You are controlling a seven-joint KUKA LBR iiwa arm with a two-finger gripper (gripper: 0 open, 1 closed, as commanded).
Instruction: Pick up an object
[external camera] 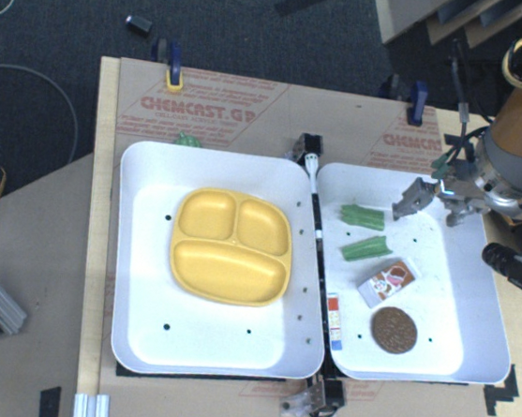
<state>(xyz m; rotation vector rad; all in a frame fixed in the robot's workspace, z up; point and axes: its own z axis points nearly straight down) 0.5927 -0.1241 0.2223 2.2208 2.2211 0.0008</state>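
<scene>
Green pieces, 2 of them (364,216) (363,249), lie in the right bin (473,323) below-left of my gripper (437,198), whose fingers stand apart, holding nothing. I judge a slanted descent could nudge the upper piece aside. Nearby sit a small packet (388,281) and brown disc (394,330); the yellow tray (232,246) occupies the left bin (139,282).

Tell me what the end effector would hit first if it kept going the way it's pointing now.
The end effector points left and downward over the right bin. Most likely it would meet the upper green piece first, or the bin floor just short of it; depth is hard to judge from this single view.
</scene>
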